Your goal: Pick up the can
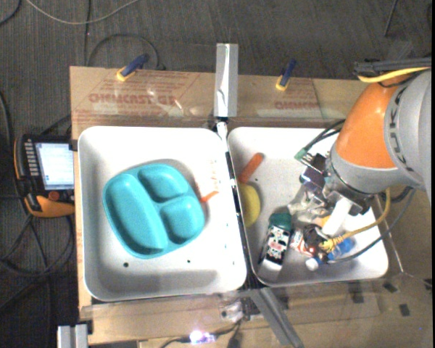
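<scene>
The can point(275, 245) is found in the right bin point(370, 270), low in the view. It is lying on its side, with its printed label turned up and a dark green end pointed toward the middle of the bin. It is judged to have come to rest there loosely rather than been set down. It lies askew, and its lower end is close to the corner where the front wall meets the wall between the bins.

The gripper point(313, 207) is held low over the bin floor, just right of the can's upper end and apart from it. Nothing is seen clamped in it. Whether the jaws are wide or narrow cannot be told, as they are masked by the wrist and its cables.

Room is tight. A heap of small clutter point(326, 246), blue, yellow and white, is packed just right of the can under the wrist. A yellow object point(251, 203) is pressed against the dividing wall just above the can, and an orange piece point(252, 164) lies farther up the bin. The clearest floor is seen at the top middle of the right bin.

A short move left and toward the front wall is judged to be needed, with the grip across the can's width. A slip against the corner walls is the risk.

The left bin point(94, 267) holds a teal divided plate point(156, 207).
</scene>
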